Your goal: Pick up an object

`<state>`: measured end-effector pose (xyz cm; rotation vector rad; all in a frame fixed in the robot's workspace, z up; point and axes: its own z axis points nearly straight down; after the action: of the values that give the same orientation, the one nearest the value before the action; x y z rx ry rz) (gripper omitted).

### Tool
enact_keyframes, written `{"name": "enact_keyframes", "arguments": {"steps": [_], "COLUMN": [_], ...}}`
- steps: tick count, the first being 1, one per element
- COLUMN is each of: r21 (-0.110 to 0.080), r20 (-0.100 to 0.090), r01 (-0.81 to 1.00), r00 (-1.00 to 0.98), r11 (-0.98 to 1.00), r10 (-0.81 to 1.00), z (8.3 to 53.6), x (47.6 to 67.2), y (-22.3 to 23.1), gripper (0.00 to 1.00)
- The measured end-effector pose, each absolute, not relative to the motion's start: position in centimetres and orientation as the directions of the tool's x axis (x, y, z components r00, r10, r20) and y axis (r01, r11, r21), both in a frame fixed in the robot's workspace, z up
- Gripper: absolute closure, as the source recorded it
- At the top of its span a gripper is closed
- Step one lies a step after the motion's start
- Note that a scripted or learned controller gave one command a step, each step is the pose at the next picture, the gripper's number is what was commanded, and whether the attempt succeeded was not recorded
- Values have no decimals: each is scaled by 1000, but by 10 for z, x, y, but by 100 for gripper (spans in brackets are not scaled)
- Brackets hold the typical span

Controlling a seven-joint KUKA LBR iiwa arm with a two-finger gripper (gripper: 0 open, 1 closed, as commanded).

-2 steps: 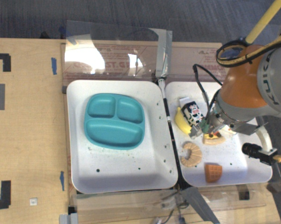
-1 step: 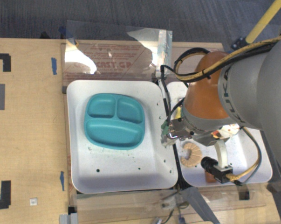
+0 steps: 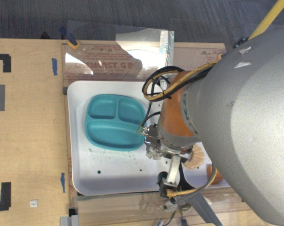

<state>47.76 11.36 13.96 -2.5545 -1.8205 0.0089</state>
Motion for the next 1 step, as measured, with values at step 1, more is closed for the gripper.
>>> {"name": "enact_keyframes", "arguments": {"steps": [1], "r21": [-2], "r20": [1], "r01": [862], "r00": [507], "r11": [-507], "r10": [862], "z": [200], "x": [479], "y": [176], "gripper": [100]}}
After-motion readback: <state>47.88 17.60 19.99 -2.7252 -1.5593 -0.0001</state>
